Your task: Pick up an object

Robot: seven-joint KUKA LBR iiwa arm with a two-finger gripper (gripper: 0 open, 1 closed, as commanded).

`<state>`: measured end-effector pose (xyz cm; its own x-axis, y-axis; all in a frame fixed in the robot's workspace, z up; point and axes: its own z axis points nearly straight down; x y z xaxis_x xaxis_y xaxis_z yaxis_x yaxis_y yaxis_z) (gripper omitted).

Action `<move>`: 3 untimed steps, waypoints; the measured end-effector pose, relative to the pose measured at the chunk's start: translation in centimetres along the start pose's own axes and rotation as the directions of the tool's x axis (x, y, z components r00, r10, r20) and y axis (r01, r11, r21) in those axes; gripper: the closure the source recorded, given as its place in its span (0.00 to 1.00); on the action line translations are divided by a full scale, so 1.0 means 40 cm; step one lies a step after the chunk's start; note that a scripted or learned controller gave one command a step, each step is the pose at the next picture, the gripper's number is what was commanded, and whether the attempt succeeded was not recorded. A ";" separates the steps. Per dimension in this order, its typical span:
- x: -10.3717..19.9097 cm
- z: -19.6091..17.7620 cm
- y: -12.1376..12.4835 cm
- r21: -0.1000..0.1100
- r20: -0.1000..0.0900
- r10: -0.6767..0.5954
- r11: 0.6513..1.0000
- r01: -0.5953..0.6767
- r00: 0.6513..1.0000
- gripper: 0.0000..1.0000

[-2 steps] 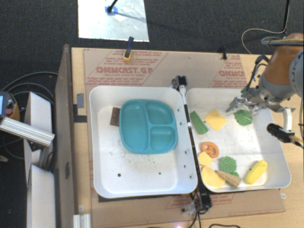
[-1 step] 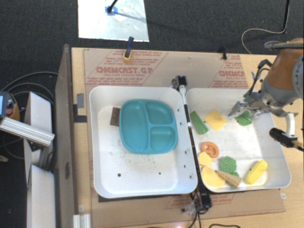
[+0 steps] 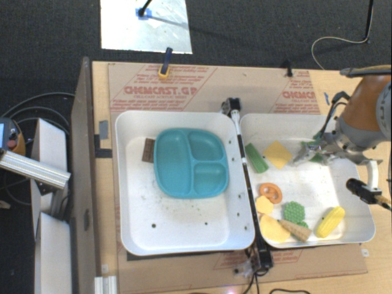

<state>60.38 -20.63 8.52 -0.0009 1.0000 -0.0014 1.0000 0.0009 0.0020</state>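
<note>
The right bin (image 3: 318, 228) holds several toy foods. A green stick (image 3: 256, 157) lies by its left wall, with a yellow square slab (image 3: 278, 154) beside it. Toward the front are an orange ring (image 3: 270, 192), a green bumpy disc (image 3: 294, 212), a yellow corn cob (image 3: 329, 221), pale yellow pieces (image 3: 269, 224) and a tan cone (image 3: 296, 229). My gripper (image 3: 318, 152) is low over the bin's back right part, below the orange band (image 3: 367, 103). A small green item (image 3: 315, 146) shows right at the gripper, partly hidden by it.
The left bin (image 3: 184, 231) holds a teal divided plate (image 3: 190, 163) and a small brown block (image 3: 148, 150). A metal divider (image 3: 240, 158) runs between the bins. A black and white fitting (image 3: 366, 188) hangs over the right bin's right rim.
</note>
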 end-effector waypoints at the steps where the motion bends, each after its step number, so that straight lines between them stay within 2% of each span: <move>1: 0.001 -0.002 0.119 -0.004 0.000 -0.004 1.000 0.004 1.000 0.00; 2: 0.000 -0.085 0.108 -0.001 -0.001 -0.001 1.000 0.001 1.000 0.00; 3: 0.011 0.003 0.103 0.000 0.000 -0.003 1.000 0.003 1.000 0.00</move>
